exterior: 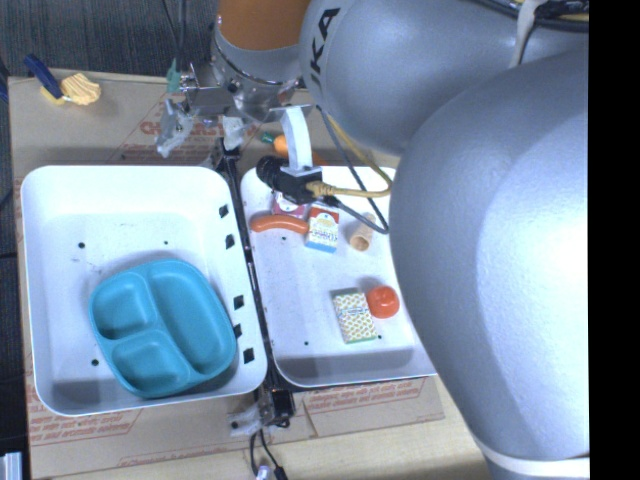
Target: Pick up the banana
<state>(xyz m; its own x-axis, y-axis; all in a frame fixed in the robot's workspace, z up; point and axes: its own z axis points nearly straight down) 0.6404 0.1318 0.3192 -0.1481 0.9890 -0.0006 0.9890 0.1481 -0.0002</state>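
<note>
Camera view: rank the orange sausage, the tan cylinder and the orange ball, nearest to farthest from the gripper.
1. The orange sausage, back left of the right bin, just below the gripper.
2. The tan cylinder, further right.
3. The orange ball, right side, nearer the front.

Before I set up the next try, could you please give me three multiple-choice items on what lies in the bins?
1. Where is the round orange item?
A. In the left bin
B. In the right bin, beside the patterned packet
C. On the bench outside the bins

2. How many compartments does the blue divided tray have?
A. Two
B. Three
C. Five

3. How does the blue divided tray lie?
A. Flat, compartments facing up
B. Flipped, underside up
C. On edge against the bin wall

Key: 1 B, it touches the packet's right corner; 2 B, one long and two smaller hollows show; 3 A, the hollows open towards the camera.
</note>
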